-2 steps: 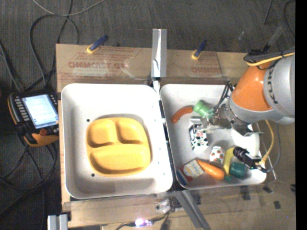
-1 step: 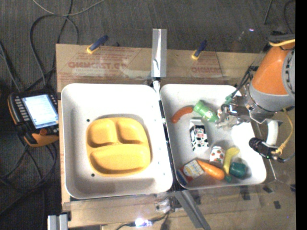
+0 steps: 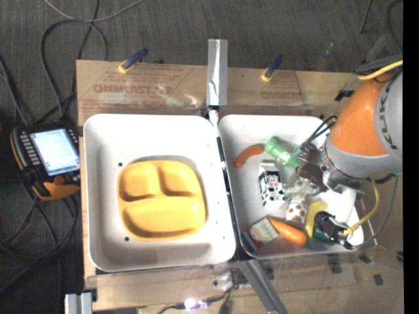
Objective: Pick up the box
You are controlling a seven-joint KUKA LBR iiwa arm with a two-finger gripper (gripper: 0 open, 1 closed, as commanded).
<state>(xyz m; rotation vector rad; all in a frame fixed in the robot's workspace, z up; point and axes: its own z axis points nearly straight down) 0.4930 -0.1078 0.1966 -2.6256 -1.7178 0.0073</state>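
The box (image 3: 270,184) is small and white with black and red print, and it lies near the middle of the right bin (image 3: 230,175). My gripper (image 3: 303,177) hangs over that bin just to the right of the box, below the arm's orange band (image 3: 362,123). Nothing shows between the gripper and the box that tells me whether they touch. A second small white printed piece (image 3: 296,210) lies just below the gripper.
The right bin also holds a green bottle (image 3: 280,151), an orange sausage shape (image 3: 247,154), a carrot (image 3: 289,232), a small packet (image 3: 262,227) and a yellow banana (image 3: 314,212). In the left bin (image 3: 98,175) sits a yellow divided plate (image 3: 161,198).
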